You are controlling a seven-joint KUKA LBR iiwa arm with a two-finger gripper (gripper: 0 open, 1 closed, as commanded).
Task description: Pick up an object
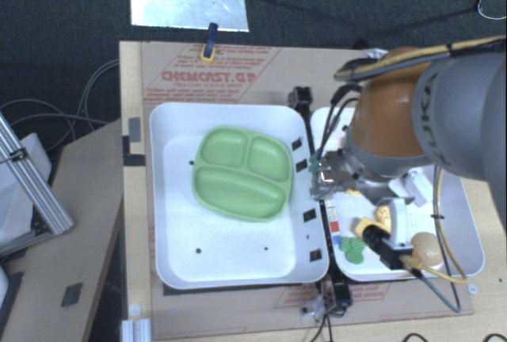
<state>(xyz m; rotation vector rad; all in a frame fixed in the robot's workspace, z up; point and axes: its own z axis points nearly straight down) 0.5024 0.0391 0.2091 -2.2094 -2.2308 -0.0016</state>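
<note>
Over the right bin (474,253) we see the arm (412,119) reaching in from the right, its grey body and orange band bent low across most of that bin, wrist turned toward the wall shared by the two bins. Tool (323,176) sits down at that wall, near the right bin's left edge, mostly hidden under the wrist. We cannot tell if it is apart or together, and we see nothing in its grip.

Right bin: green toy (352,252) near the front left, tan ball (428,248) near the front, well right of the toy, yellow piece (383,214) between them and further back, white piece (420,188) just under the arm, small red and blue item (333,223) by the left wall. All of them lie loose on the bin floor.

Left bin (170,174): one green plate (242,172) with three sections, flat, slightly above the middle. Both bins rest on the brown cardboard-covered surface (210,71).
</note>
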